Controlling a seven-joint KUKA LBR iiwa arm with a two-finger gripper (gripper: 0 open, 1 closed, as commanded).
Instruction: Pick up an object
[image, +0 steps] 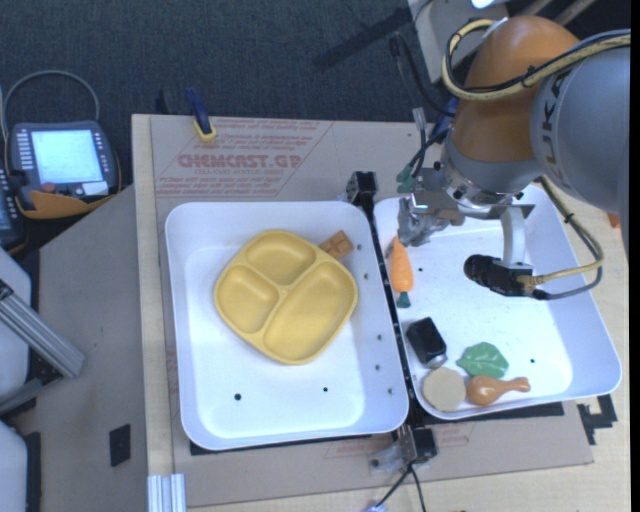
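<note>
My gripper (414, 226) hangs over the far left part of the right bin (560, 340), just above the upper end of an orange carrot (400, 266) with a green tip. The carrot lies along the bin's left wall. Nearer the front lie a black block (426, 340), a green leafy piece (483, 357), a tan round disc (444, 388) and an orange-brown drumstick (496, 388). I see nothing held in the gripper.
The left bin (200, 380) holds a yellow divided plate (286, 296), with a small brown block (336, 244) at the plate's far right edge. The wall between the two bins runs right beside the carrot. A teach pendant (62, 165) sits off the bench at the far left.
</note>
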